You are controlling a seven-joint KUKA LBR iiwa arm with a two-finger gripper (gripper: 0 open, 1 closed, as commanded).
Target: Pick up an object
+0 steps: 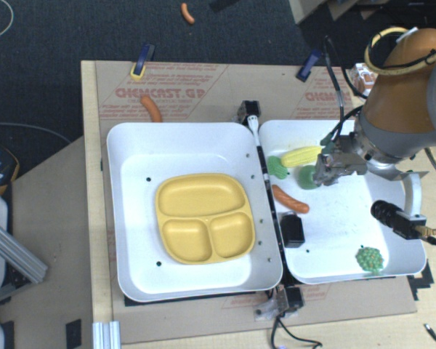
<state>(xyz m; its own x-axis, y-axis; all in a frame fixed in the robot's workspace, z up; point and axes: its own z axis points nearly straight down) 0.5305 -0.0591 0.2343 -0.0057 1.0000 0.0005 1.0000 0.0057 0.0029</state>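
My gripper (324, 171) hangs low over the back middle of the right bin (349, 267). Just left of it lies a yellow corn cob (299, 155) with a green leafy end (277, 167). A round green object (307, 177) sits partly under the gripper's left side; whether they touch I cannot tell. An orange sausage (290, 198) lies in front of the corn. A small black block (293, 230) rests near the bin's left wall, and a green bumpy cluster (370, 259) sits at the front right.
The left bin (127, 195) holds a yellow divided plate (203, 216). Another orange sausage (151, 108) lies on the board behind the left bin. Blue clamps (141, 61) sit at the board's back edge.
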